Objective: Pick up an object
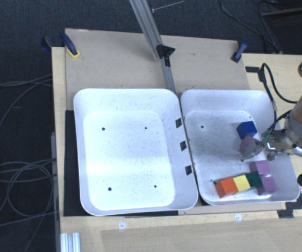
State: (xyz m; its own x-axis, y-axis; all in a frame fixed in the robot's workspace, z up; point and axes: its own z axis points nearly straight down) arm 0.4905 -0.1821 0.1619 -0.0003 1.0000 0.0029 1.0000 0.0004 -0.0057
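Lying lengthwise left-right, striped block (238,184); end effector (259,147) grip state unclear

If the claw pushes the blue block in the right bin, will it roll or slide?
The blue block looks flat-faced and boxy, so it would probably slide rather than roll. It seems rigid and likely light. The purple block close beside it may get nudged too.

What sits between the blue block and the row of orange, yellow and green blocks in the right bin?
In the camera view, the gripper sits between the blue block and the coloured row, above bare white bin floor. A purple block lies just right of that line.
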